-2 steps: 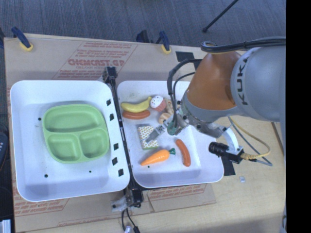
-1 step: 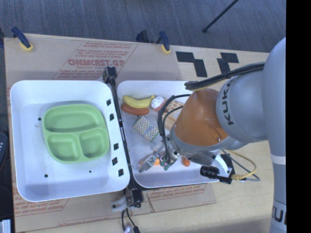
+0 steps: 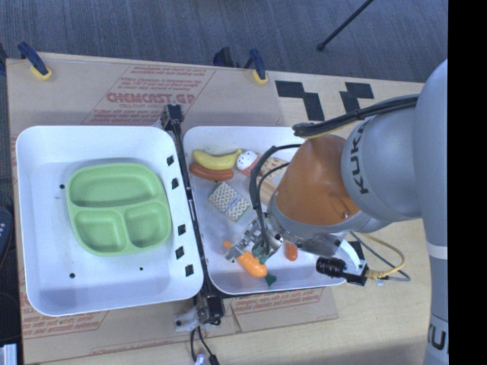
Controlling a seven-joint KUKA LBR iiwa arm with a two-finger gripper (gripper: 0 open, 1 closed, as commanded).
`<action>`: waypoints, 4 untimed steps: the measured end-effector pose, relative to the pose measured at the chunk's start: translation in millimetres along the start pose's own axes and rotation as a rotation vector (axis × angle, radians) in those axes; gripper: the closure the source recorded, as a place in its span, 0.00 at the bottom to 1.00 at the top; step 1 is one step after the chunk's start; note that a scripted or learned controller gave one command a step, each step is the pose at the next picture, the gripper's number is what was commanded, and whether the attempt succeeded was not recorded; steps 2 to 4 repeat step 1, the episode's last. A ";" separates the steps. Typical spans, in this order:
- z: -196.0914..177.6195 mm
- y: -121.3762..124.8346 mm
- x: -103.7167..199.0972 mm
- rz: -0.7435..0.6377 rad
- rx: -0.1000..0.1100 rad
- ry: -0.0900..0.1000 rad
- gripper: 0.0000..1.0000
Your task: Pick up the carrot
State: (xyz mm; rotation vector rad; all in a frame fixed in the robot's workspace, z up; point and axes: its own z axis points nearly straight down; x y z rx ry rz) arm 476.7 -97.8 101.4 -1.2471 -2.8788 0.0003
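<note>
The carrot (image 3: 252, 265) is small and orange with a green stub at its lower right end. It lies on the floor of the right bin (image 3: 228, 284), close to the front wall. My gripper (image 3: 256, 248) reaches down from the orange-banded wrist and sits directly over the carrot's upper side, touching or nearly touching it. The wrist hides the bin floor behind the gripper.
At the back of the right bin lie a yellow banana (image 3: 215, 158), a reddish sausage (image 3: 212, 173), a white round piece (image 3: 246, 160) and a checkered block (image 3: 229, 200). Small orange pieces (image 3: 290, 252) sit beside the gripper. The left bin (image 3: 30, 204) holds a green divided tray (image 3: 118, 207).
</note>
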 end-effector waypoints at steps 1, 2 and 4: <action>-90.2 48.6 43.6 0.158 -0.001 -0.003 1.00; -90.2 48.6 43.6 0.158 -0.001 -0.003 1.00; -90.2 48.6 43.6 0.158 -0.001 -0.003 1.00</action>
